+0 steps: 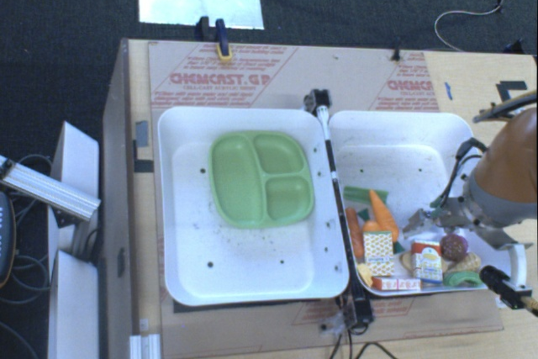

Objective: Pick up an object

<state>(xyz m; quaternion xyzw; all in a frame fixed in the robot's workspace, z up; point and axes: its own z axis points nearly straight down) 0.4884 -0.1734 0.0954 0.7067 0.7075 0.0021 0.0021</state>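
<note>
The right bin [403, 143] holds a heap of toy food in its near corner. In it lie an orange carrot [383, 215], a second carrot [355, 234] along the divider, a green piece [365, 194], a patterned small box [378, 249], a red and white carton [427, 260] and a dark red round fruit [455, 246]. My gripper [434, 221] hangs low over the right side of this heap, just above the dark red fruit and the carton. Nothing shows held in it.
The left bin [189, 265] bears a green divided plate [259, 179]. A flat red-edged box [395, 284] and a yellow-green piece [463, 276] lie against the right bin's near wall. A black divider bar [333, 181] runs between the bins.
</note>
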